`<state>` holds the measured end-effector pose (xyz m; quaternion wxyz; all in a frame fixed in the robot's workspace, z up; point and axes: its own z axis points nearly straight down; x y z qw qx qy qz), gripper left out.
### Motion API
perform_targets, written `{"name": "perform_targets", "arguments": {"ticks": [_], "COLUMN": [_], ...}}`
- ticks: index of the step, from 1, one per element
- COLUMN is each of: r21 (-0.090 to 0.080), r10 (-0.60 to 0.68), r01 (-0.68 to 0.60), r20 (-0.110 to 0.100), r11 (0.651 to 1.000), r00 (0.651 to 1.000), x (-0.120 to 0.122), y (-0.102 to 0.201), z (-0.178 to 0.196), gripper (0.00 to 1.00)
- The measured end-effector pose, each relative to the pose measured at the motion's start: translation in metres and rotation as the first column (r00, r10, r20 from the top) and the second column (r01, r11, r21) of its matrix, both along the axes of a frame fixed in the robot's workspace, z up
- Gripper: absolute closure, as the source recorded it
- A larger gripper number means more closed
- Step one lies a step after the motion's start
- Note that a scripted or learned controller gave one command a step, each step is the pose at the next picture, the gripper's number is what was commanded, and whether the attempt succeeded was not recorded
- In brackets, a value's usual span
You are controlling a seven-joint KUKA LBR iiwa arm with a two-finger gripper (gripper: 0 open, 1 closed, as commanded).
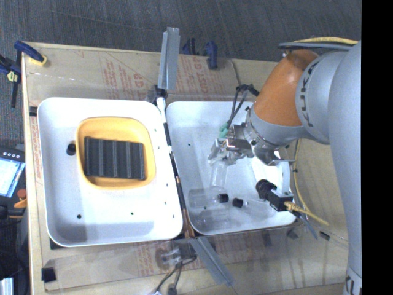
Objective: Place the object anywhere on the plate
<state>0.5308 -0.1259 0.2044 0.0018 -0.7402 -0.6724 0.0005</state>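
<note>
A yellow plate [115, 128] with a dark ridged centre lies in the left bin [61, 220]. Two small black pieces [222, 197] [237, 203] rest near the front of the right bin [196, 125], beside a faint clear shape [204, 200] that I cannot identify. My gripper [218, 165] hangs over the middle of the right bin, just behind those pieces and pointing down towards them. I see nothing held in it. A small dark spot [71, 148] sits on the left bin's floor, left of the plate.
The grey arm with its orange band [284, 97] covers the right bin's far right side. A black connector [268, 190] and cables hang beside the wrist. A raised divider [172, 165] separates the bins. Clamps and a metal bar [168, 57] stand behind them.
</note>
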Motion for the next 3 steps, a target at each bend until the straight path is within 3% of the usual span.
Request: {"name": "perform_targets", "arguments": {"ticks": [1, 2, 3], "r21": [-0.001, 0.000, -0.001], "r10": [0.225, 0.305, 0.305], "r01": [-0.225, -0.305, -0.305], "r20": [0.000, -0.001, -0.001], "r11": [0.974, 0.952, 0.952], "r00": [0.974, 0.952, 0.952], "x": [0.025, 0.081, 0.081], "y": [0.066, 0.124, 0.124], "z": [0.012, -0.014, -0.014], "gripper": [1.00, 1.00, 0.00]}}
